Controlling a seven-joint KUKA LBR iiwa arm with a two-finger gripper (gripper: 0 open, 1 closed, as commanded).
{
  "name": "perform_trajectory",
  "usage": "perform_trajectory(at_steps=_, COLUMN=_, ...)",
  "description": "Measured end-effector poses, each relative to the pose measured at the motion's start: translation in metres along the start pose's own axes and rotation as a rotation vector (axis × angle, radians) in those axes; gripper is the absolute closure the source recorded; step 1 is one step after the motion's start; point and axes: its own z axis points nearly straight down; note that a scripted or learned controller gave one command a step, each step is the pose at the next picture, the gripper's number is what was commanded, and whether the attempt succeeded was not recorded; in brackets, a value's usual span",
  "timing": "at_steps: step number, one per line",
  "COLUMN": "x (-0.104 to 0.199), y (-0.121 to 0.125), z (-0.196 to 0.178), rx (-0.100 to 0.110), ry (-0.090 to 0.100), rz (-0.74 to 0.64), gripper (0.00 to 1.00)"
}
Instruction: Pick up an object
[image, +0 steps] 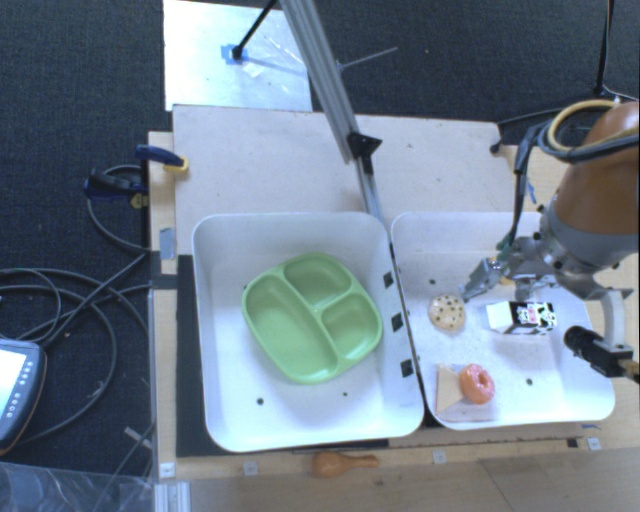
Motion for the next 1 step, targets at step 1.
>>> perform_trajectory(at_steps=1, x=0.002, y=-0.0098, z=0.0543, rx=0.001, ry=0.0, rz=0.0, gripper=0.0)
